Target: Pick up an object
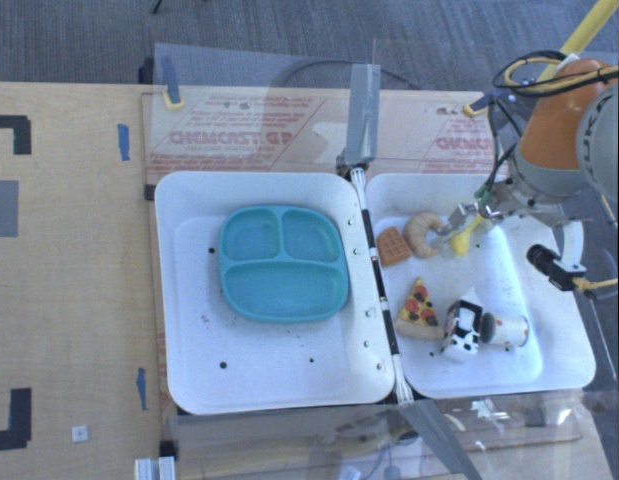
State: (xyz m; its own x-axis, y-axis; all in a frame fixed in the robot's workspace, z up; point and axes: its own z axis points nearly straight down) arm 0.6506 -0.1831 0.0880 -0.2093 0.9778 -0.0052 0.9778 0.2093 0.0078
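Sitting in left bin [179, 368]: teal divided plate [284, 263], nothing on it. Lying in right bin [559, 368]: cracker [393, 246], pizza slice [420, 309], croissant [423, 233], yellow toy [461, 240], cow figure [462, 330]. Hovering over croissant and yellow toy: gripper [467, 220], likely lining up a grasp. Not showing whether jaws are parted or closed; nothing seen held.

arm [574, 118] cut off at right edge, pincer [467, 224] tips blurred, perhaps touching yellow toy [463, 240]
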